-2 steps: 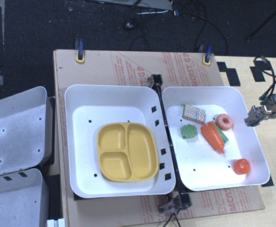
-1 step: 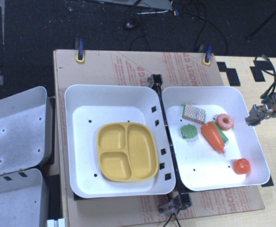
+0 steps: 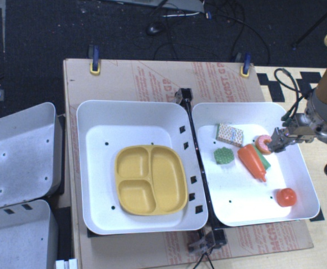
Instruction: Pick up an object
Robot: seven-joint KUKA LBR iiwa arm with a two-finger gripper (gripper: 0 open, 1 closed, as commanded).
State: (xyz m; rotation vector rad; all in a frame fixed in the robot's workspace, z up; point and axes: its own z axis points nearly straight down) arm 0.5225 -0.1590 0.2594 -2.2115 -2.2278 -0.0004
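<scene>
The right bin (image 3: 298,167) holds several small toys. An orange carrot (image 3: 252,161) lies slantwise near its middle, with a green piece (image 3: 264,162) against its right side. A pink ring-shaped donut (image 3: 262,144) sits just above the carrot's top end. A green broccoli-like piece (image 3: 224,156) lies left of the carrot, and a small speckled box (image 3: 229,134) lies above that. A red tomato (image 3: 286,197) rests near the bin's front right corner. My gripper (image 3: 279,140) hangs low at the right side of the bin, right beside the donut.
The left bin (image 3: 96,150) contains a yellow divided plate (image 3: 151,179). Both bins stand on a cardboard sheet (image 3: 129,80) clamped to the bench. Two more white trays (image 3: 17,150) lie at the far left. Cables (image 3: 289,86) trail near the arm.
</scene>
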